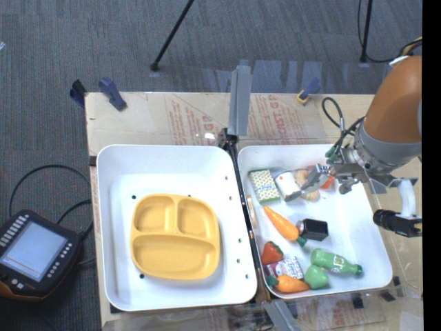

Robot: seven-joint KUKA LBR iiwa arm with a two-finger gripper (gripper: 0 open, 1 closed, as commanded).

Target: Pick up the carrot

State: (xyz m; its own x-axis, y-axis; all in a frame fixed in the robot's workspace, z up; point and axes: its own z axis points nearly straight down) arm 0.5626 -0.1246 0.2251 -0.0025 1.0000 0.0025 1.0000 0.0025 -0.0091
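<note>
The carrot [281,223], orange with a small green tip, lies at a slant in the middle of the right bin [358,219], next to the bin's left wall. My gripper [310,183] hangs low over the bin's far part, above and to the right of the carrot and clear of it. It sits over a white block [286,182] and a beige round piece [311,194]. A second orange carrot-like piece [291,285] lies at the bin's near edge.
Around the carrot lie a green patterned box [264,185], a black block [315,229], a red piece [271,252], a green bottle [335,261] and a green pepper [315,276]. The left bin [114,185] holds a yellow divided plate [176,235].
</note>
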